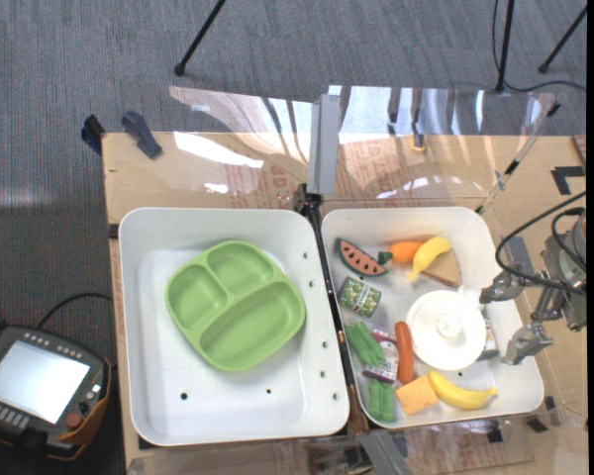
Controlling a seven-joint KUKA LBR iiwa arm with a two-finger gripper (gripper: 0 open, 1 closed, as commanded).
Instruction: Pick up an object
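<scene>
**Grey metal fingers and black cabling at the bench's right edge**

The gripper (516, 317) was built of dull grey metal, with two short, blocky fingers (502, 287) whose tips caught pale highlights. Behind them sat a darker, boxy grey wrist body, partly cut off by the frame. Thin black cables looped in arcs above and beside it, running toward the far right. Any finer markings were too small to tell.

One fixed overhead camera, angled down from a moderate height, left bin (139, 265) and right bin (475, 221) both in frame
</scene>
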